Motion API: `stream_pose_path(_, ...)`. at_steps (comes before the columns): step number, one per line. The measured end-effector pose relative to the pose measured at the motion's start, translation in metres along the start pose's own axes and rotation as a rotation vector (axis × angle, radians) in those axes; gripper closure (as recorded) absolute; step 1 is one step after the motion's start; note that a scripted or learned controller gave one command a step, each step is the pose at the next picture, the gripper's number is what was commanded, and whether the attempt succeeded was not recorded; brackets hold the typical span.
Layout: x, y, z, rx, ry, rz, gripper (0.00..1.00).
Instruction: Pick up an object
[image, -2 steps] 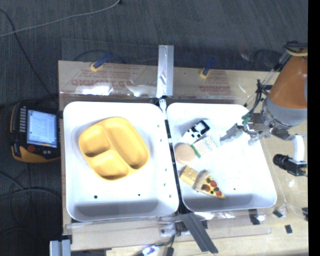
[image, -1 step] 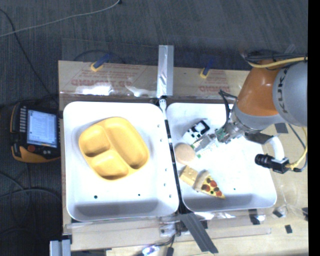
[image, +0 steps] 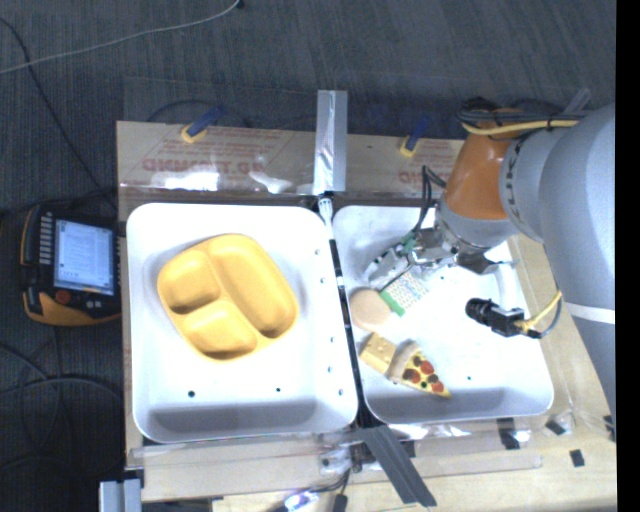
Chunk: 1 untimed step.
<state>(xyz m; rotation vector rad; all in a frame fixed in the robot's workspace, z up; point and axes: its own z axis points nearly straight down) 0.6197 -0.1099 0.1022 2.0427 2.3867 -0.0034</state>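
Arm: grey KUKA arm with orange wrist band (image: 478, 180), entering from the right, bent down over the upper part of the right white bin (image: 520, 395).
Gripper (image: 400, 262): low in that bin, pointing left; whether open or closed cannot be told.
Right bin contents: green-and-white patterned flat packet (image: 403, 293) just beside the gripper tip; round tan bun-like piece (image: 368, 308) near the left wall; toy pizza slice with red dots (image: 407, 365) below it.
Left white bin (image: 170, 400): yellow three-compartment plastic tray (image: 226, 295).
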Motion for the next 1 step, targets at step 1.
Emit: stream_pose_path(1,0.0374,0.0255,-0.0810,0.000,0.001,-0.092,0.00)
